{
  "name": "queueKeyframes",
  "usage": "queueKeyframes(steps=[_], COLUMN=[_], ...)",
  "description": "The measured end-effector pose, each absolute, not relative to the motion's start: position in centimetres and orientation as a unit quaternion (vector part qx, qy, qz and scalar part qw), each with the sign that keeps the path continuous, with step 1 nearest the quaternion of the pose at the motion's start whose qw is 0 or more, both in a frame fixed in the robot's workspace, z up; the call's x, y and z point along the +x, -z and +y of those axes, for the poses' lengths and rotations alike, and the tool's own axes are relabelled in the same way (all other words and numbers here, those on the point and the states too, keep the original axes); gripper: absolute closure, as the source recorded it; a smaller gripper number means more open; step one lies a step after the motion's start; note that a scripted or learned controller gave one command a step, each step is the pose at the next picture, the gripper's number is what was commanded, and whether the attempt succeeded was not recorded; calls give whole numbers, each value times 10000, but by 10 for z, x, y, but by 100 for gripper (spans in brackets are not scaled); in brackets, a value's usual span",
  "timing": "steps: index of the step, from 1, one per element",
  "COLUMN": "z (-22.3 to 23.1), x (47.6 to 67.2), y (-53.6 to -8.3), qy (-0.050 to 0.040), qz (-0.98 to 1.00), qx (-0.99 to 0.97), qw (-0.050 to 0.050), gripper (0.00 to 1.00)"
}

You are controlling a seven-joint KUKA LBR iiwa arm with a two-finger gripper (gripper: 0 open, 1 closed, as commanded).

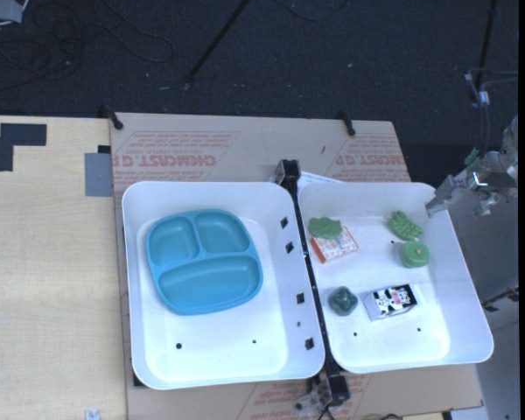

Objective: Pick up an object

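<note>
Two shallow white bins sit side by side on a cardboard sheet (245, 147) that covers the surface. The left bin (149, 339) holds a light blue divided plate (204, 261), lying flat toward its far left part, with two small compartments on the far side and one long compartment nearer.

The right bin (455, 322) holds the small things. At its far left a green leafy toy (325, 227) rests touching the far edge of a small white and orange packet (336, 247). Toward the far right lies a green ridged piece (405, 226), and just near of it, close but apart, a round light green object (414, 254). In the near half a dark green round object (342, 301) sits close to the divider, and to its right, a little apart, lies a small black and white patterned box (393, 301), tilted relative to the bin walls.

The gripper (486, 186) is at the right edge of the view, just beyond the far right corner of the right bin, above its rim and well apart from every object in it. Nothing is seen between its parts; whether it is released or clenched cannot be told, since it is small and partly cut off by the frame.

A black clamp strip (299, 261) runs between the two bins. Left of the cardboard the surface (44, 278) is pale wood with dark rectangular marks (13, 143) at the far left.
</note>
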State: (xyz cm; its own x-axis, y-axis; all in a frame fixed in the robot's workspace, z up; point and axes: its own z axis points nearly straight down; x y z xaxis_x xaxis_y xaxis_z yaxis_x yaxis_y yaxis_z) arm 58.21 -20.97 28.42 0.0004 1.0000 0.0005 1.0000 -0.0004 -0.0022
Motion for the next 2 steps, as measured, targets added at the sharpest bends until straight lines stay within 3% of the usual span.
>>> queueKeyframes(steps=[1, 2], z=[-213, -211], x=[640, 639], y=[-502, -501], qy=[35, -17], qz=[-7089, -7105], qx=[-7052, -7037], qw=[-85, 9], gripper=[0, 100])
